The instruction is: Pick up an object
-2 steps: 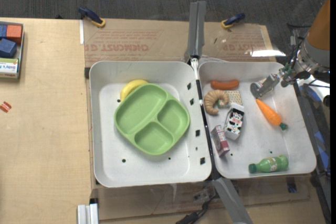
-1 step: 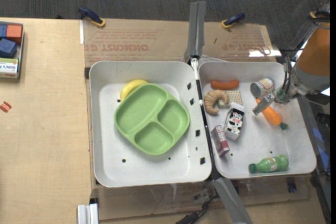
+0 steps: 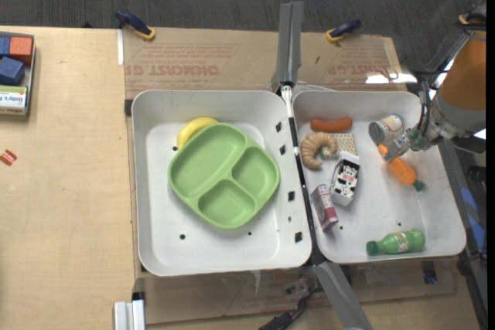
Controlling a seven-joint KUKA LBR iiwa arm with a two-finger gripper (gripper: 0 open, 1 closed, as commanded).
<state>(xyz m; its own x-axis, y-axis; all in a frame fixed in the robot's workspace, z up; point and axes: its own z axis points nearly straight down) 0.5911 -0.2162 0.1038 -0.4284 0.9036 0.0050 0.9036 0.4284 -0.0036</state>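
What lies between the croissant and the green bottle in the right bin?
In the camera view, the small cow-print carton lies between the croissant and the green bottle.

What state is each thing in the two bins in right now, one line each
Green divided plate: flat, right way up, in the left bin.
Yellow item: partly under the plate's far edge.
Green bottle: lying on its side, right bin.
Small can: tipped over.
Carrot: lying flat.
Sausage: lying flat.
Croissant: lying flat.
Gripper: low, beside the can.
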